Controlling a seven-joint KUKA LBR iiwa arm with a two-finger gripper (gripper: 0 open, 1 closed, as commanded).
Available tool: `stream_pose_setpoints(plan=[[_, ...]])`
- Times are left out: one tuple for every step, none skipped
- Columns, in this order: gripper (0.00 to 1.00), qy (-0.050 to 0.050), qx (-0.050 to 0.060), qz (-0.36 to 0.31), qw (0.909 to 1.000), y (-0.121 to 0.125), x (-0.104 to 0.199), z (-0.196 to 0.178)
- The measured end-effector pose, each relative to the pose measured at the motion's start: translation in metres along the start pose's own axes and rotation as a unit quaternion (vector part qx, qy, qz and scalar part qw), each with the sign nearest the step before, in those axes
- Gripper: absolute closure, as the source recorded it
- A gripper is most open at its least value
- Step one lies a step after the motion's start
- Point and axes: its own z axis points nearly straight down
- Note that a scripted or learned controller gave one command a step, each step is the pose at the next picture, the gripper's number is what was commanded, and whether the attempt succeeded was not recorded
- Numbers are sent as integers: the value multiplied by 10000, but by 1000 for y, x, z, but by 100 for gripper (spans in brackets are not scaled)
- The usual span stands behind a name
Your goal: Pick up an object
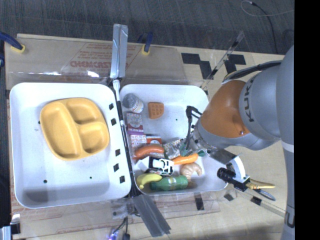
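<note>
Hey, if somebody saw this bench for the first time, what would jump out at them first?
Probably the big yellow divided tray lying alone in the left bin. Next, the arm's orange band looming over the right bin, where toy foods crowd the near side: a hot dog, a carrot, a banana.

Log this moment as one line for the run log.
arm: over right white bin | claw: low among toy food beside orange carrot | left white bin: yellow divided tray
</note>
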Motion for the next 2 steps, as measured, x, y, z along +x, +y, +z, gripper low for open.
stream_pose_setpoints(plan=[[100,62,104,1779,9840,5,29,-134],[0,64,106,1781,9839,5,29,-134]])
